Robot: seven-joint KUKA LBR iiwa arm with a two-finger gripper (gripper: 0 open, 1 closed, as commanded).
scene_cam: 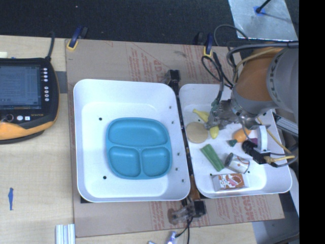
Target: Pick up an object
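Arm (264,83) reaches over the right bin (274,187); gripper (219,117) low at that bin's upper left, jaw state cannot tell. Left bin (86,136) holds a blue tray (138,147). In the right bin: green block (212,157), tan disc (197,132), yellow piece (214,132) beside the gripper. Risk: crowded items, so the grasp may slip or nudge neighbours.

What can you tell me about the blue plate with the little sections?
The blue divided plate looks like smooth plastic, rounded at the corners, with one wide compartment on top and two smaller ones below. It lies flat, face up, in the middle of the left white bin, touching only the bin floor. Nothing sits in it.
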